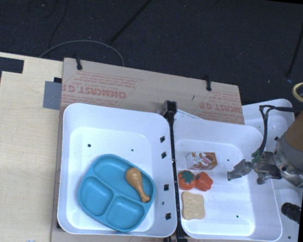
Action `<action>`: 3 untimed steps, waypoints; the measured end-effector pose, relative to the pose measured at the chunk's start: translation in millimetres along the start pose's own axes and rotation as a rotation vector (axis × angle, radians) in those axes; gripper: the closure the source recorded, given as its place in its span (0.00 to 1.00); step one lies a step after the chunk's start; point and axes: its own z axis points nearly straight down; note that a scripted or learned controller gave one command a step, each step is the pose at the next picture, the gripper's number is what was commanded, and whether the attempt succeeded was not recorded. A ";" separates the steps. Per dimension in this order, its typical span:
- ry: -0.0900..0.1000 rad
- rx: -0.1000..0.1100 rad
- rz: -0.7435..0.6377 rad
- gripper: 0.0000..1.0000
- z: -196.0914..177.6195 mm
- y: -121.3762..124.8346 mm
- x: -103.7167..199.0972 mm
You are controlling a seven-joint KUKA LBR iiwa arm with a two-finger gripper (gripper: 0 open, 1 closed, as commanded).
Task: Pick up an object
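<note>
1. Camera view, right bin point(259, 227): I log four candidate objects. Brown-and-white packet point(202, 160) at centre; red-orange tomato point(186, 179) with green top, touching a red piece point(204, 180); pale tan toast slice point(193, 205) lying flat just below.
2. Gripper point(248, 169) sits at this bin's right side, near the packet, nothing between its fingers; whether released or clenched, I cannot tell.
3. Left bin point(75, 136): blue divided plate point(98, 196) bearing a tan drumstick point(138, 183).
</note>
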 end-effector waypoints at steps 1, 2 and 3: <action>-0.003 -0.014 -0.003 0.00 -7.9 3.0 0.3; -0.001 -0.011 -0.003 0.00 54.8 1.6 1.7; -0.003 -0.012 -0.002 0.00 103.4 2.0 1.8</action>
